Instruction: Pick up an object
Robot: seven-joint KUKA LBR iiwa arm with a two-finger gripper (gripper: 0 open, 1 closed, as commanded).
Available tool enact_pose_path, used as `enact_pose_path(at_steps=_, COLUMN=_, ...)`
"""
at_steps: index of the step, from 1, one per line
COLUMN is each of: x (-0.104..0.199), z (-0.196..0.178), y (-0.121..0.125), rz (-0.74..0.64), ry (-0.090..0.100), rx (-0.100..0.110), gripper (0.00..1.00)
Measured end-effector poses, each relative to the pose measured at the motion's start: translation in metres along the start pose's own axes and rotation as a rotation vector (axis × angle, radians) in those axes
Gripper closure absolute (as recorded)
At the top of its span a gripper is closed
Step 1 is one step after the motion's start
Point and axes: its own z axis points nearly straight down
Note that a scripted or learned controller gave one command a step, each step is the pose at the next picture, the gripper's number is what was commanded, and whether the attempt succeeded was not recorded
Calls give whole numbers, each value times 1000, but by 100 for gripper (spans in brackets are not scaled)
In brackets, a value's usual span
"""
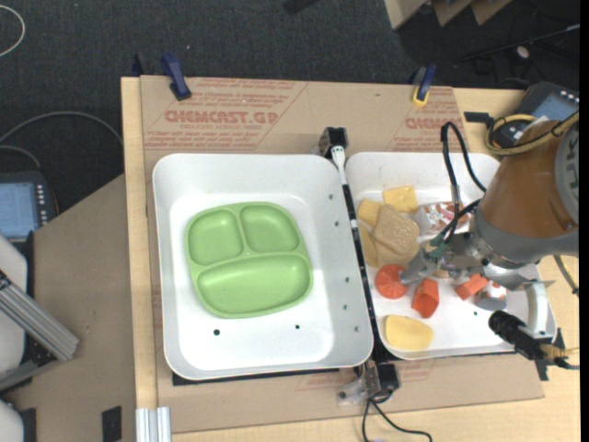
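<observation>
A pale wooden bench top point(138, 274) sits on a dark grey carpeted floor point(138, 26), and a sheet of brown cardboard printed with red lettering point(221, 113) lies across its far part, held at the back edge by a blue clamp point(175, 76) and a blue-and-yellow clamp point(422, 83). Two shallow white plastic bins stand side by side on it, joined along their shared edge by a black clip strip point(350, 219). The left white bin point(175, 320) holds a light green three-compartment plastic tray point(248, 258), lying flat near the middle.

The right white bin point(460, 339) holds the loose objects: a yellow block point(399, 197) near the far side, a tan bread-like slice point(396, 232) just in front of it, a round red tomato-like piece point(390, 282), a small red-orange block point(426, 298) beside it, a pale yellow rounded piece point(408, 332) near the front wall, and another red-orange piece point(471, 286) further right.

The grey arm with its orange band point(525, 191) reaches in from the right and hangs over this bin. Its two-finger gripper point(429, 258) sits low among the objects, between the bread-like slice and the red pieces. Whether its tips are apart, together or closed on anything cannot be told from this angle. Black cables point(451, 155) loop beside the arm. At the left edge stand a metal rail point(37, 325) and a small blue screen point(17, 208).
</observation>
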Motion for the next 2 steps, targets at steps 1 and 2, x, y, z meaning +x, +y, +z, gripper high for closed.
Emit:
enact_pose_path(at_steps=1, x=-2, z=51, y=6, rz=-2, ry=2, rx=-8, gripper=0)
enact_pose_path(at_steps=2, x=-3, z=38, y=7, rz=-2, ry=0, rx=-15, gripper=100)
